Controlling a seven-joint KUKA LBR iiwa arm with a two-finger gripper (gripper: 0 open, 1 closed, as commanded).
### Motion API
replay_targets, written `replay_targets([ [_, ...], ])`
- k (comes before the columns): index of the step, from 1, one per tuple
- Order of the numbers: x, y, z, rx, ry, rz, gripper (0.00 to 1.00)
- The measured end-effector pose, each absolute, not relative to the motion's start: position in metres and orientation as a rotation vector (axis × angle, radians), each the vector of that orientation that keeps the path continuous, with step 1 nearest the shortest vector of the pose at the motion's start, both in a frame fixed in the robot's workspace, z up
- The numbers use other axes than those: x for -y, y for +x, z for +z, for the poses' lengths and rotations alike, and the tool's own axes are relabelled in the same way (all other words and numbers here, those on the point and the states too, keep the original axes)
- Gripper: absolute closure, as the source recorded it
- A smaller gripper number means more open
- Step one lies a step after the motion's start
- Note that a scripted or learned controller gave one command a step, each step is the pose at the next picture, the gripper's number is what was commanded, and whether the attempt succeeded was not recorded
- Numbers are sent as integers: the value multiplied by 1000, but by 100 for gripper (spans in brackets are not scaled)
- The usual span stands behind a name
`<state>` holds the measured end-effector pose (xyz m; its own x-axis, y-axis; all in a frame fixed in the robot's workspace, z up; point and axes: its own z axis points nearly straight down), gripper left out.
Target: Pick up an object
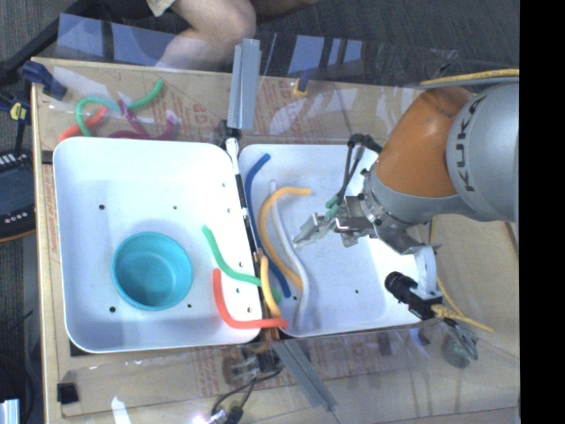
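**Me:** Orange and white tubes are what I am weighing up. My gripper (311, 229) is hanging over the right bin (371, 312), fingers parted a little and nothing between them.

**Partner:** Which way are the tubes lying from you?

**Me:** Toward the left of the scene, just beside my fingertips. Starting nearest the camera, the red tube (237, 312) is draping over the wall between the two bins at their near edge. Next, the green tube (225, 263) is sitting mostly in the left bin (88, 175), near the teal bowl (153, 270). Further back, the white tube (287, 254) and the orange tube (275, 219) are running near-to-far along the right bin's left side, with the blue tube (256, 193) hugging the wall beyond them.

**Partner:** So which one are you choosing?

**Me:** I am judging the orange one closest. Its long axis is running near-to-far, so I should be closing across it, left to right.

**Partner:** Any room?

**Me:** Open floor is lying to my right; the dividing wall and bundled tubes are crowding the left.
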<state>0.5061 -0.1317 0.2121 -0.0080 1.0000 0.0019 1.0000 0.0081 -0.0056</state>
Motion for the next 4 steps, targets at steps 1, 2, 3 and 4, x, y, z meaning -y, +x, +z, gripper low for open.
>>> replay_targets([
  [1, 138, 606, 127, 2369, -2059, 4, 0],
  [2, 116, 658, 97, 2418, -2024, 3, 0],
  [3, 114, 659, 107, 2423, -2017, 0, 100],
  [4, 114, 659, 107, 2423, -2017, 0, 0],
])
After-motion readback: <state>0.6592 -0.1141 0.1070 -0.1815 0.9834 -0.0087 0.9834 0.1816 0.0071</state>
